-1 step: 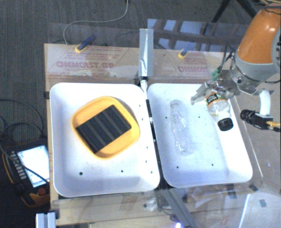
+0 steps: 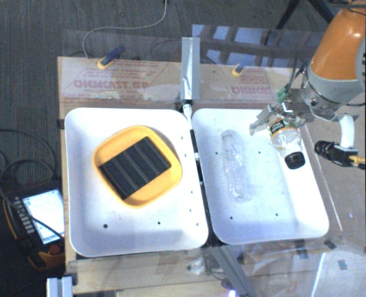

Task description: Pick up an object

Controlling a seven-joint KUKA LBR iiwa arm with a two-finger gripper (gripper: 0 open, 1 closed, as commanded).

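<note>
The arm point(image 2: 339, 48) comes in from the upper right of the frame, its orange band above the grey wrist. The pincer point(image 2: 280, 121) sits over the upper right part of the right bin point(image 2: 306, 224). Between its fingers is a small clear bottle point(image 2: 286, 140) with a black cap point(image 2: 294, 160); the pincer is clenched on the bottle near its upper end, where a yellow and dark label shows. The bottle points down and slightly right in the frame, the cap at its lower end, close to the bin's right wall. Whether the bottle rests on the bin floor or is lifted off it cannot be told.

In the middle of the same bin lies a second clear plastic bottle point(image 2: 234, 166), long and see-through, lying lengthwise from upper to lower, well apart from the pincer.

The left bin point(image 2: 84, 228) holds a yellow tray point(image 2: 109, 150), rounded at the corners and turned at a slant, with a black ribbed block point(image 2: 136, 166) on top of it.

The two bins stand side by side on the bench point(image 2: 127, 82), touching along the middle. At the lower left of the frame, off the bench, a handheld screen point(image 2: 39, 214) lies on the floor among cables.
</note>
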